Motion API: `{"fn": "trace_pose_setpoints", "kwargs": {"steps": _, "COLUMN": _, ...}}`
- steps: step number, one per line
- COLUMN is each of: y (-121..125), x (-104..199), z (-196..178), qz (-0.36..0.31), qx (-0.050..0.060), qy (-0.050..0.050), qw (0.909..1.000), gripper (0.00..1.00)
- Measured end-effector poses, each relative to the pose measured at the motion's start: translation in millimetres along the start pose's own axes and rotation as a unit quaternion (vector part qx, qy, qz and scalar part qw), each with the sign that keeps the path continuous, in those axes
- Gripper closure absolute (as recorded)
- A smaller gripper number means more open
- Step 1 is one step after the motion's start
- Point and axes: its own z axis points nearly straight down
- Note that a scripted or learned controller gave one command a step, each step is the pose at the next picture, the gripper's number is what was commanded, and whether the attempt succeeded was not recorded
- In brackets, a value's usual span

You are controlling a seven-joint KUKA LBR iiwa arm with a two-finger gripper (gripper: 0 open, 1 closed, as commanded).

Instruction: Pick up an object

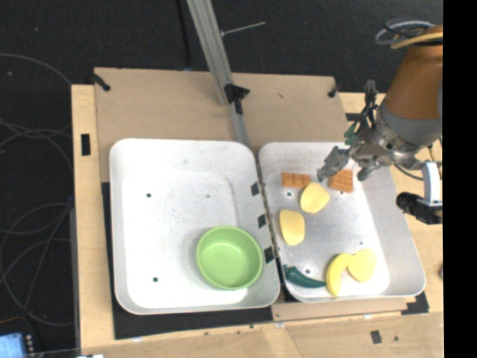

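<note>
Plainly, end effector (344, 166) spread open above orange waffle piece (342, 181).

Single fixed camera above bench (179, 99), angled down, framing both bins; arm (414, 88) enters right.

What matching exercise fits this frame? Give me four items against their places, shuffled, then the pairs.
Items:
1. green bowl
2. banana
3. gripper
4. dark green pepper

Places:
A. right bin's near edge, beside the divider
B. above the right bin's far end
C. left bin, near right corner
D. right bin, near right part

Pairs: 1-C, 2-D, 3-B, 4-A
</note>
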Motion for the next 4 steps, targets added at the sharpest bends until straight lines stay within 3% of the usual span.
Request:
{"fn": "trace_pose_setpoints", "kwargs": {"steps": 1, "y": 0, "x": 0, "z": 0, "qz": 0.0, "qx": 0.0, "qy": 0.0, "qw": 1.0, "gripper": 0.0}}
{"fn": "trace_pose_setpoints", "kwargs": {"steps": 3, "y": 2, "x": -5, "z": 122, "qz": 0.003, "qx": 0.003, "qy": -0.001, "qw": 1.0, "gripper": 0.0}}
{"fn": "trace_pose_setpoints", "kwargs": {"steps": 4, "y": 2, "x": -6, "z": 147, "qz": 0.003, "qx": 0.002, "qy": -0.002, "qw": 1.0, "gripper": 0.0}}
